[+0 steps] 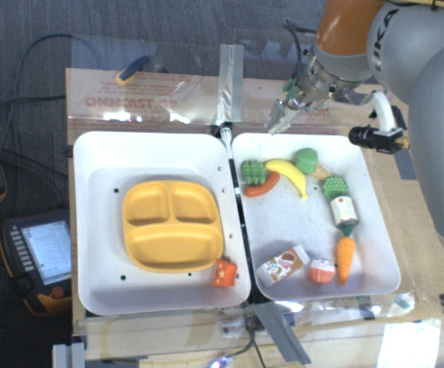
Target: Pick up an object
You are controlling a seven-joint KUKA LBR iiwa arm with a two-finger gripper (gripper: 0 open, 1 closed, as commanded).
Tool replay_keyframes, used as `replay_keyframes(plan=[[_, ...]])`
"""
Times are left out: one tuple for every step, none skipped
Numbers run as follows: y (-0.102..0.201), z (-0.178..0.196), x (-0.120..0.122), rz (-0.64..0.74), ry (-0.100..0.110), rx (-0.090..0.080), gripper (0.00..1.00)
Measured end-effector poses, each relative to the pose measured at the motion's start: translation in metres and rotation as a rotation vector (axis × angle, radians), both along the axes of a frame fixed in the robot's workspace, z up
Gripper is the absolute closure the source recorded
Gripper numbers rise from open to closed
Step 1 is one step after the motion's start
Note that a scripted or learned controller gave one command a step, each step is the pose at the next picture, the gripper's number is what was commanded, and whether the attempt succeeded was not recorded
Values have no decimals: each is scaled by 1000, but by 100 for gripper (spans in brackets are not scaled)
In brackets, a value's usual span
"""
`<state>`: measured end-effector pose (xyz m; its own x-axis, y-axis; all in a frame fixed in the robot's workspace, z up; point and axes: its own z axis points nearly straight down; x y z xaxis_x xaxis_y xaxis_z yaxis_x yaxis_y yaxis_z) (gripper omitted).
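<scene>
My gripper [277, 123] hangs above the far rim of the right bin [375, 205], fingers pointing down and left, with nothing between them. Just below it in that bin lie a yellow banana [289, 173], a green broccoli piece [253, 172] over a red pepper [257, 188], and a green round fruit [307, 160]. Further right are a green-topped bottle [340, 202] and an orange carrot [345, 257]. Near the front edge sit a small carton [283, 264] and a cupcake [322, 271].
The left bin [99, 175] holds a yellow divided plate [172, 225] and a small orange-red block [225, 273] at its front right. A metal strip [230, 83] stands behind the bins. A black camera mount [375, 136] sits at the right.
</scene>
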<state>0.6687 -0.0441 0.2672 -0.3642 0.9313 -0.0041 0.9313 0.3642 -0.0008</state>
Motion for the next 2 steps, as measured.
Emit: replay_keyframes(plan=[[-60,60,0,-191,0,-1,100],[-32,-25,-71,-32,3,3,100]])
